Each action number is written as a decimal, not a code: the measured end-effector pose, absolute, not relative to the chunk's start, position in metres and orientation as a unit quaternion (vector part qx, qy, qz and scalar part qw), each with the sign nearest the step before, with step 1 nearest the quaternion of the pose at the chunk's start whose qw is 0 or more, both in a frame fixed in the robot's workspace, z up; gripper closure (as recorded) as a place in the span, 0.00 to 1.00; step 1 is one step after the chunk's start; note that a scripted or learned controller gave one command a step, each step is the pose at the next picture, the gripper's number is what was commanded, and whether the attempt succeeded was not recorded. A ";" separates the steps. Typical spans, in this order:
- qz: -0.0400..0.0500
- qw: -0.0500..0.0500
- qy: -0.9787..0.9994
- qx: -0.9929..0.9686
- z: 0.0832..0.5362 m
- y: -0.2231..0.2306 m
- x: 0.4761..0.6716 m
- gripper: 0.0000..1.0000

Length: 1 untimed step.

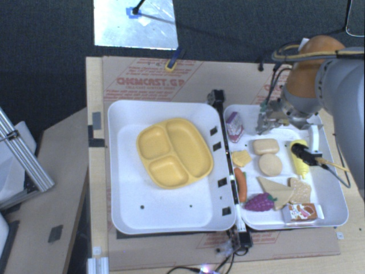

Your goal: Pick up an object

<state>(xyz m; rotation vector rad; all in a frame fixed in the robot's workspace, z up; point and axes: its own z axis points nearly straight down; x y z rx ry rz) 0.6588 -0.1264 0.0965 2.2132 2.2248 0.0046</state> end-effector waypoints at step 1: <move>0.002 0.002 0.708 0.706 0.160 -0.126 0.656 1.00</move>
